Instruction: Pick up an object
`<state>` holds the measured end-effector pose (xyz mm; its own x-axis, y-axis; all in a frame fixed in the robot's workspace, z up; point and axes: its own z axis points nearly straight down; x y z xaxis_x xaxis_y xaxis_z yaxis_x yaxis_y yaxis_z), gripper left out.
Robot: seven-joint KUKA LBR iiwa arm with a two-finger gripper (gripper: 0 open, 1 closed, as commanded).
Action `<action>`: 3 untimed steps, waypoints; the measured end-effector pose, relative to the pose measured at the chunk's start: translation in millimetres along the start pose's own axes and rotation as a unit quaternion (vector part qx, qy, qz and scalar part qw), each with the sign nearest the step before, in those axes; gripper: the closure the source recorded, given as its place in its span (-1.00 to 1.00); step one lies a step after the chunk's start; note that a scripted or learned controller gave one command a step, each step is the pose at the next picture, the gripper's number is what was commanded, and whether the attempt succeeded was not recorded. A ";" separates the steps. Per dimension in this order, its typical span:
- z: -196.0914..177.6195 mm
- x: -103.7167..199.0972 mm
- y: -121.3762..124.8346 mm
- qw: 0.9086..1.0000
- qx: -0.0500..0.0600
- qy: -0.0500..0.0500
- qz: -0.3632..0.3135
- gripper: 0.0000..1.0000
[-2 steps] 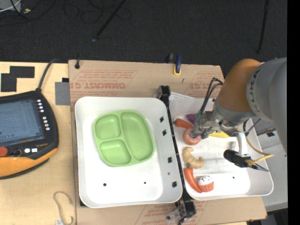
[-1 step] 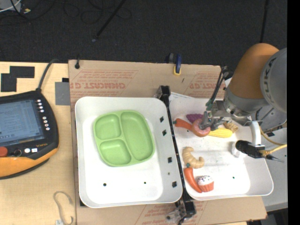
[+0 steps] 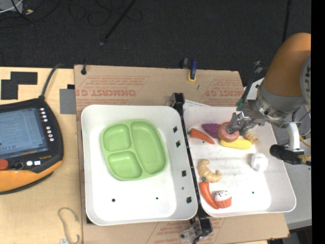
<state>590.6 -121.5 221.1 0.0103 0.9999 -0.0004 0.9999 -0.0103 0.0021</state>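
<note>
Pink donut (image 3: 228, 132) under hand (image 3: 235, 127) (touching), yellow corn (image 3: 237, 144) beside.

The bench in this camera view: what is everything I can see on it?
White shallow bins: two, side by side.
Green divided plastic plate: one, left bin.
Orange toy carrot: one, right bin, upper left.
Purple toy piece: one, beside the carrot.
Pink round toy: one, under the hand.
Yellow toy corn: one, below the pink toy.
White small lump: one, right side.
Tan curled toy: one, lower middle.
Red-and-white toy: one, bottom.
Orange-edged control tablet: one, far left.
Grey-and-orange arm: one, right.
Hand: one, over the pink toy.
</note>
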 end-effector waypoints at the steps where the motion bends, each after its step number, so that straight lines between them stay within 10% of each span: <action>1: -6.5 -1.3 -0.1 1.000 0.001 0.000 0.000 1.00; 3: -4.9 88.2 -60.1 1.000 0.004 0.002 -0.007 1.00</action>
<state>531.4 -32.8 225.8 -0.0028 1.0000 0.0027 1.0000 0.0029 -0.0052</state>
